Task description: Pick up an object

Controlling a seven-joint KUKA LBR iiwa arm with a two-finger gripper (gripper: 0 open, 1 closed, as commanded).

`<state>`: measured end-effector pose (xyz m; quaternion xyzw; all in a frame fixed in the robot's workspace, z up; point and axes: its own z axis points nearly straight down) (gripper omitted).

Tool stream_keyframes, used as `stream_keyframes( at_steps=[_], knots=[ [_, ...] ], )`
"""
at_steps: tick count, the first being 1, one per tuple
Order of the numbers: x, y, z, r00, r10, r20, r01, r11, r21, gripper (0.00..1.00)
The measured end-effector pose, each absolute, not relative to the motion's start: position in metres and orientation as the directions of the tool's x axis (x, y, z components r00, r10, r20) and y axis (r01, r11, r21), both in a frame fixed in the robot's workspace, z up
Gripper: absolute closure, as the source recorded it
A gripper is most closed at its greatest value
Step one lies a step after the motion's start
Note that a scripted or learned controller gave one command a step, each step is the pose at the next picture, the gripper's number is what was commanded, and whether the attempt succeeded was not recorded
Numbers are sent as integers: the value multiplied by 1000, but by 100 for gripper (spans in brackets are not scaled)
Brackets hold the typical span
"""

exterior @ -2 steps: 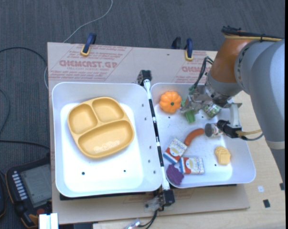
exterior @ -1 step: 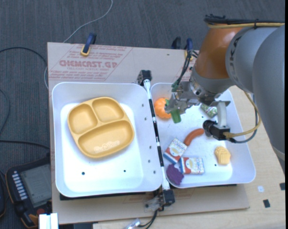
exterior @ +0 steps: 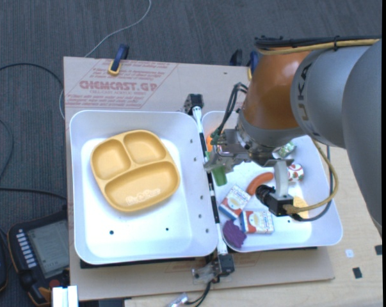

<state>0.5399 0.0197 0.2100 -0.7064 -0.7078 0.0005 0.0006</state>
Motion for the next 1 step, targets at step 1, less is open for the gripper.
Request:
stream_keyframes(
  at_steps=[1],
  knots=[
    [487, 47, 222, -1, 1000, 0, 1000, 1, -2, 100]
  ],
)
